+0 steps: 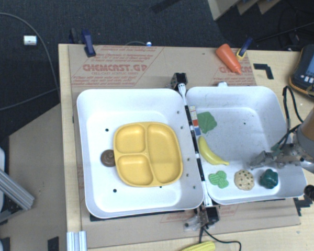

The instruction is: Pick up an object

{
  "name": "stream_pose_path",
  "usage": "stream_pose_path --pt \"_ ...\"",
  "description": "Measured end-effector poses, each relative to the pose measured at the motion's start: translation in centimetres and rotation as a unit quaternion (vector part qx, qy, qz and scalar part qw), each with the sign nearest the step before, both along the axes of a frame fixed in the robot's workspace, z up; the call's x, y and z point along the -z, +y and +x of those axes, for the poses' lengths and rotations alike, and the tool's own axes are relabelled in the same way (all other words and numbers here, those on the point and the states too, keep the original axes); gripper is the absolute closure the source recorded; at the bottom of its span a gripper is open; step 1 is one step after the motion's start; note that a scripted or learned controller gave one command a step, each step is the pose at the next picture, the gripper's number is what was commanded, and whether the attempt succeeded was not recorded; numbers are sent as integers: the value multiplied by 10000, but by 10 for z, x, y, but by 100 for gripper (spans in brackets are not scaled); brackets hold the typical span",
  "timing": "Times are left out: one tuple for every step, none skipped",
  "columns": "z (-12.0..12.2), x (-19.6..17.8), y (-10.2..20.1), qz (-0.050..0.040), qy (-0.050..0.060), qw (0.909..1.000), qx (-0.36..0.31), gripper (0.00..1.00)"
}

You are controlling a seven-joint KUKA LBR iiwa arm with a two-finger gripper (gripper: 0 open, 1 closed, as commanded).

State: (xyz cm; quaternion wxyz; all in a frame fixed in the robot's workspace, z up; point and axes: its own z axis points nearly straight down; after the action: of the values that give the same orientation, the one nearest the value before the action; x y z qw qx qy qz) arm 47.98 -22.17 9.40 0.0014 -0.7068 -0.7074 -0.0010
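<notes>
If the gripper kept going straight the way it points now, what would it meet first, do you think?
The gripper points left across the right bin. Most likely it would meet the banana first, though from this slanted view its height is unclear; if angled downward, it may touch the bin floor before that.

Sitting here: two white bins (89, 106), one yellow tray (146, 154), one banana (209, 153), one cookie (244, 179), three green pieces (206, 122).

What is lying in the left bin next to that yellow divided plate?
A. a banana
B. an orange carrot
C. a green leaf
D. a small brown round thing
D: a small brown round thing sits against the left edge of the yellow plate in the left bin; the banana lies in the right bin.
</notes>
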Motion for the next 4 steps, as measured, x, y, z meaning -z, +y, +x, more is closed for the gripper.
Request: stream_pose_path --pt "113 -23 26 -13 -17 10000 -7 0" --pt "-2 3 0 8 24 10000 3 0" --pt "106 -84 -2 -25 -26 10000 -4 0" --pt "15 2 2 -10 -6 10000 -2 0"
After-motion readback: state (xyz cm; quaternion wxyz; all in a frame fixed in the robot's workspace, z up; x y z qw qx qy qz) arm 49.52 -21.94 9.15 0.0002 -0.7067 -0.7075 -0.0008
